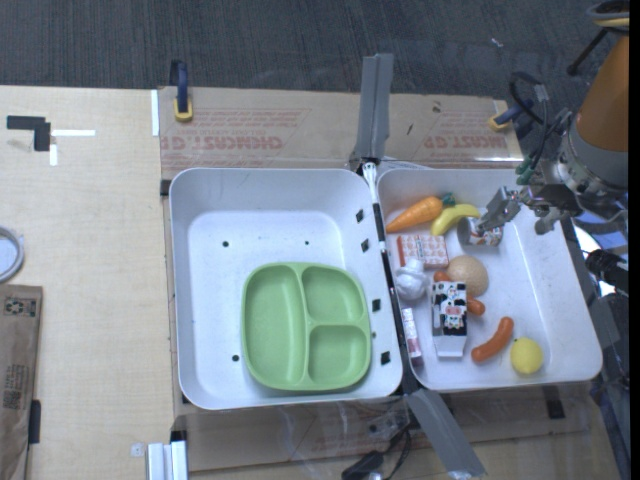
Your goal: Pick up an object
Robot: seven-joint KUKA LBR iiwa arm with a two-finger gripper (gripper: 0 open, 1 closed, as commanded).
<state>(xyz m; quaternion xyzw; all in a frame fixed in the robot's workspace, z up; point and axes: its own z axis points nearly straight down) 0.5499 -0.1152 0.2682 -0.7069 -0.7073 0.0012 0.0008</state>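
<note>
the gripper [487, 230] hangs low in the right bin [560, 298], at about one o'clock, just beside the banana [455, 217]; whether it is spread or closed i cannot tell; looks like the approach step; next it must settle over one item and close.

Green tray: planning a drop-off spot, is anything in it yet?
Empty: all three compartments of the green tray show bare green.
</note>
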